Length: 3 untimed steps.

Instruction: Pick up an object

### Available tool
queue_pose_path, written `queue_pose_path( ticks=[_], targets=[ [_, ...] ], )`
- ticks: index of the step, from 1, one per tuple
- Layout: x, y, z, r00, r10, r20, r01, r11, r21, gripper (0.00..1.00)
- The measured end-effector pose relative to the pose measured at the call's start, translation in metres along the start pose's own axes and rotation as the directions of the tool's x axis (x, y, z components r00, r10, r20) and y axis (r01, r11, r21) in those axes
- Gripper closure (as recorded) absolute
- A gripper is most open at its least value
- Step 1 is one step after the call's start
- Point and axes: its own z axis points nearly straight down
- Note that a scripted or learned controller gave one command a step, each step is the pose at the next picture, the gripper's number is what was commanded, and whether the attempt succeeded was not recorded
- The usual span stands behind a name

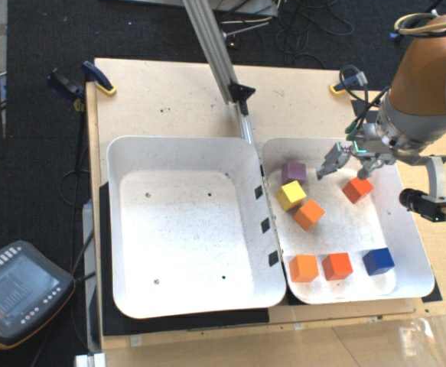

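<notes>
1. While the arm is being reached in from the upper right of the frame, the gripper is being held over the upper part of the right bin, between the purple cube and a red-orange cube.

2. The fingers are being shown spread: one is being angled toward the left, the other is being pointed down toward the red-orange cube, and nothing is being pinched between them.

3. No object is being carried, so the pick is being judged as not yet done; the approach alone is being counted as in hand.

4. The candidates are all being kept in the right bin: the purple cube near the bin's upper left, a yellow cube just below it, and an orange cube touching or nearly touching the yellow one.

5. Along the bin's lower edge, a second orange cube, a red cube and a blue cube are being left well apart from the gripper.

6. The left bin is being left out of the action.

7. The red-orange cube is being judged the likeliest target, being nearest the fingers and standing free of the others.

8. What is being left to do: lowering, closing on a cube, and lifting it free.
</notes>
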Motion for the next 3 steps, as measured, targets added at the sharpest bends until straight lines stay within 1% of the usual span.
queue_pose_path(
  ticks=[1, 2, 3],
  targets=[
    [0.000, 0.001, -0.002, 1.000, 0.001, 0.001, -0.001, 1.000, -0.004, 0.00],
    [-0.002, 0.003, 0.041, 1.000, 0.002, 0.001, -0.002, 1.000, 0.000, 0.00],
    [0.006, 0.003, 0.087, 1.000, 0.002, 0.000, -0.002, 1.000, 0.001, 0.00]
  ],
)
